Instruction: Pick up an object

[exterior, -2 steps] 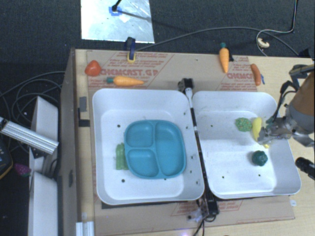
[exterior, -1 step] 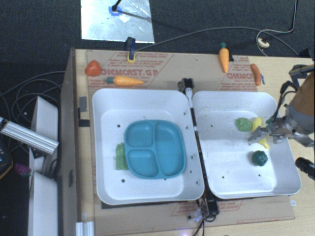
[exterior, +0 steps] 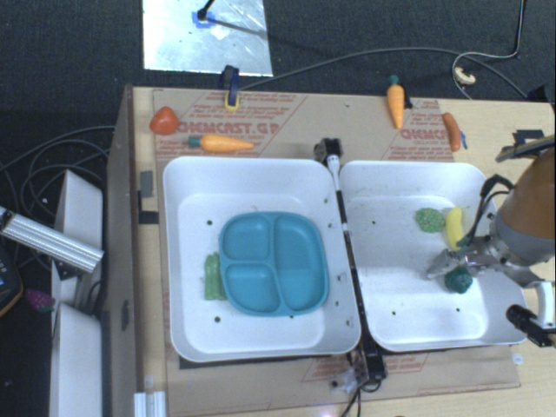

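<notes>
Reaching into the right bin [exterior: 408, 333], the gripper [exterior: 452, 266] sits low over a dark teal object [exterior: 459, 281] near that bin's right side; whether the claw is released or clenched I cannot tell. A yellow piece [exterior: 453, 226] lies just beside (green lump [exterior: 429, 220] too), so a crowded grasp could slip or nudge neighbours.

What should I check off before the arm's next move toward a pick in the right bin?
1. Claw over the right bin: ok.
2. Target in reach: dark green object right at the claw: ok.
3. Object between the fingers: cannot tell.
4. Neighbours clear: yellow piece and light green piece lie close behind the claw: not ok.
5. Left bin with blue divided plate away from the arm: ok.
</notes>
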Controlling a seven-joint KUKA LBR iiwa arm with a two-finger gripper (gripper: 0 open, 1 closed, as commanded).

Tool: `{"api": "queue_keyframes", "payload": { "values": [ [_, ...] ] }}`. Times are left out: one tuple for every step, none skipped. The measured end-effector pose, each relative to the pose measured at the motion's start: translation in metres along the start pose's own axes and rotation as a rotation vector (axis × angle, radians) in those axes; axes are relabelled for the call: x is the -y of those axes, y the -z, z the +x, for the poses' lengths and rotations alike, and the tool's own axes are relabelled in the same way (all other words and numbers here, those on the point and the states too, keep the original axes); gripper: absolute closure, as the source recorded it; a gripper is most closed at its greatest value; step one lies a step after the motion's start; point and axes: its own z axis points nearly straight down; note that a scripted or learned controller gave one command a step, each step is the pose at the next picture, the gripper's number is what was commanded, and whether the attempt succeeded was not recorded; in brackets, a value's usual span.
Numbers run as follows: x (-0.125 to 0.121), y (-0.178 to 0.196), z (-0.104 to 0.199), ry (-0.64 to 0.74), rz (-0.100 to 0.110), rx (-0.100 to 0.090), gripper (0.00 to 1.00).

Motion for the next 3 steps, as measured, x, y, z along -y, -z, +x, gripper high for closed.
{"api": "queue_keyframes", "payload": {
  "values": [
    [-0.001, 0.011, 0.0, 0.001, -0.003, 0.001, 1.0],
    [-0.046, 0.063, 0.062, 0.004, -0.003, -0.001, 1.0],
    [-0.126, 0.084, 0.119, 0.004, -0.003, -0.001, 1.0]
  ]
}}
